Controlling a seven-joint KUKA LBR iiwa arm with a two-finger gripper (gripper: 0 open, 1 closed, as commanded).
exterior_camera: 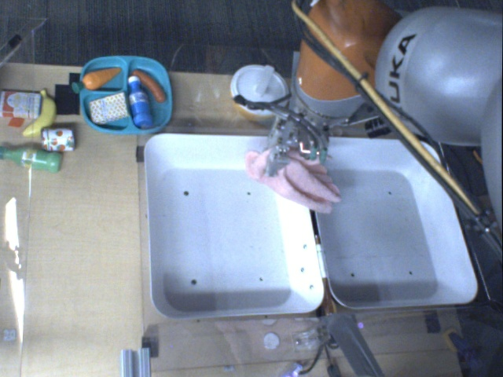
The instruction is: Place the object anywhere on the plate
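The grey KUKA arm with the orange band (346,14) is seen reaching in from the right of the camera view, with its two-finger gripper (295,151) positioned over the rear part of the seam between the two shallow white bins. A soft pink cloth-like object (302,181) is seen directly under the gripper; its upper edge is gathered at the fingertips and appears to be pinched between the fingers, while the rest of it is draped down and to the right across the shared rims of the left white bin (228,242) and the right white bin (393,234). Whether the lower part of the pink object is resting on the rims or hanging just above them cannot be told. A yellow cable (369,93) is routed along the arm from the wrist toward the lower right. Behind the bins, on the wooden bench (71,250), a white cup-shaped container (258,89) is located just beside the gripper's rear side. A blue divided plate (126,94) is located at the rear left, well apart from the pink object; an orange carrot-shaped toy (102,78), a blue bottle (140,104) and other small items are held in its compartments. To the left of the plate, a yellow banana (41,115), a small printed can (57,139) and a green bottle lying on its side (31,159) are placed on the bench.
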